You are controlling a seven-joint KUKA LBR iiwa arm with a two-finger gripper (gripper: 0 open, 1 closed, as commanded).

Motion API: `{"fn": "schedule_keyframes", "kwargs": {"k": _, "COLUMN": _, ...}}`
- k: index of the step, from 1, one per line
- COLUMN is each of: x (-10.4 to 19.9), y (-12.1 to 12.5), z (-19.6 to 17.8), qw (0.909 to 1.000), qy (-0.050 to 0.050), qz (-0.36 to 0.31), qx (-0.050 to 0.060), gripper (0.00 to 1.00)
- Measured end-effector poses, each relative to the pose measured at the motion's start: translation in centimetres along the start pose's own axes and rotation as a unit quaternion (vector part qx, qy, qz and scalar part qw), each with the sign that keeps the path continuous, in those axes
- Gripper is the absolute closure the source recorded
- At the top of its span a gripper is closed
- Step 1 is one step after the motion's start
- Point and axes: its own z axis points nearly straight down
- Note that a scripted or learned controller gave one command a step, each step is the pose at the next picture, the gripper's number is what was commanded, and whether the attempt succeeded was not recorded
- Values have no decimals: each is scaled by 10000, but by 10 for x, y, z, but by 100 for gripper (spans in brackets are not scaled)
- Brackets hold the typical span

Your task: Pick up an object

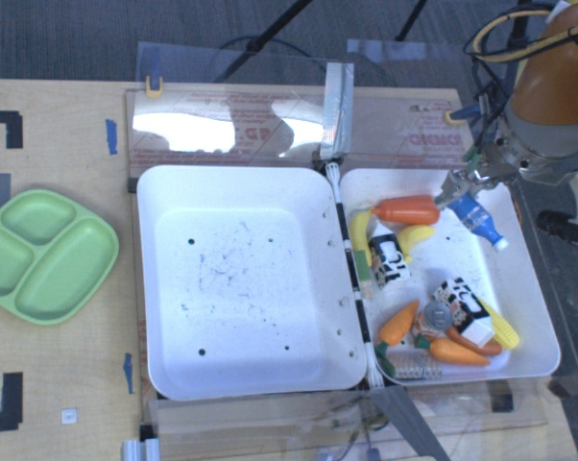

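The grey arm [548,84], with its orange band, reaches in over the far right corner of the right bin [543,353]. Its tool [459,188] hangs low at that bin's far edge, just beside a blue plastic bottle [481,221] that lies tilted along the right wall. The tool's tips sit at the bottle's upper end, but how far apart they stand, and whether they have hold of the bottle, cannot be told at this size.

The right bin carries a heap of toy food. A red-orange sausage-like piece [404,208] lies near the far edge, touching a yellow piece [419,237] beneath it. A black-and-white carton [388,257] stands beside a yellow banana [360,229] along the left wall. Toward the near edge lie 2 orange carrots [397,325] [457,352], a second black-and-white carton [465,307] and a corn cob [505,331], crowded together.

The left bin [164,257] is white with faint scuff marks. A green divided plate [44,254] with 3 compartments rests at the left edge of the surface [59,392].
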Motion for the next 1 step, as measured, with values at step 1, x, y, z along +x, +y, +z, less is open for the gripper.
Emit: {"fn": "schedule_keyframes", "kwargs": {"k": 1, "x": -7, "y": -23, "z": -13, "qw": 9986, "qy": 9, "qz": 532, "qx": 19, "gripper": 100}}
